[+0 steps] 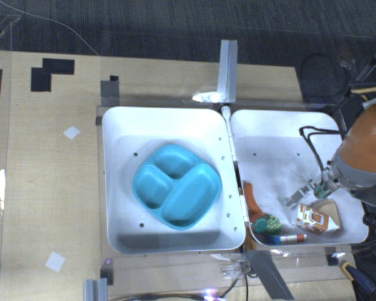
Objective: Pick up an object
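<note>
The gripper (pixel 308 193) was found lowered over the right bin (pixel 269 140), just above a small carton (pixel 316 218); its closure could not be determined. Approach stage was judged; descent and closing remained required.

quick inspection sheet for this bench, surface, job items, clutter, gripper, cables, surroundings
surface: wooden bench bearing left bin and right bin side by side
job's things: blue divided tray in the left bin; carton, orange tool, green ball and marker near the right bin's front
clutter: nothing seen
grippers: gripper low in the right bin, just above the carton; grasp unclear
cables: black cable looping over the right bin
surroundings: dark carpet behind the bench
</note>
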You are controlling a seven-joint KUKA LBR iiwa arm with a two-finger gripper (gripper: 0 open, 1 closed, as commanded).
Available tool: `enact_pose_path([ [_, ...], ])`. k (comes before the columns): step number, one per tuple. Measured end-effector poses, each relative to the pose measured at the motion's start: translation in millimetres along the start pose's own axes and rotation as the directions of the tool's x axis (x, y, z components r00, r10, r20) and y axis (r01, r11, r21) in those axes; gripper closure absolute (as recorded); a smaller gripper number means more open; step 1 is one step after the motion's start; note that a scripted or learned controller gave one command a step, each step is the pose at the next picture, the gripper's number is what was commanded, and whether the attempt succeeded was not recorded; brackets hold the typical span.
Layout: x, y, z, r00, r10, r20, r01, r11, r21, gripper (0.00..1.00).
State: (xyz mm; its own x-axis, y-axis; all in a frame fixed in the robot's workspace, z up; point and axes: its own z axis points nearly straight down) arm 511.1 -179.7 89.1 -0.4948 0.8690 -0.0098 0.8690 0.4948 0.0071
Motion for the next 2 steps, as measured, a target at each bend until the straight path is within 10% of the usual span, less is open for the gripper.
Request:
enact_pose_path([
  [1, 54.6, 9.4, -1.6, 0.969, -0.246, 0.004, 0.246, 0.969, -0.006, 0.0],
  [2, 30.5, 65.5, -23.0, 0.943, -0.334, -0.006, 0.334, 0.943, -0.001, 0.0],
])
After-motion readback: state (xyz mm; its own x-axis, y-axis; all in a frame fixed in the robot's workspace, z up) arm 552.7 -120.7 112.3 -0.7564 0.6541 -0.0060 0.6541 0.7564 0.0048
